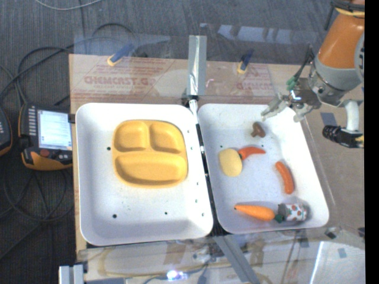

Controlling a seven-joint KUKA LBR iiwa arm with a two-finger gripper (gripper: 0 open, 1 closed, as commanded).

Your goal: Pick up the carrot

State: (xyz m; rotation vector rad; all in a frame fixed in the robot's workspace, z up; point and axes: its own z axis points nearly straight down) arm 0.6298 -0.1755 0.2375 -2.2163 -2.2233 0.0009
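Orange, light and probably rigid, the carrot (254, 212) is lying ready for a mid-body pinch, while the gripper (284, 106) is hovering with fingers released.

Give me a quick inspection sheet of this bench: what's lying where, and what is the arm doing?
Surface: two shallow white bins side by side, left bin and right bin, on a board.
Job's things: carrot lies near the right bin's front edge, untouched.
Clutter: in the right bin, a yellow potato-like piece, a red chili pepper, a sausage, a small brown mushroom, and a patterned object touching the carrot's end. A yellow divided tray sits in the left bin.
Grippers: gripper hovers over the right bin's far corner, fingers spread, holding nothing.
Cables: several on the floor at left and top.
Surroundings: handheld control pendant left of the bench; grey carpet.
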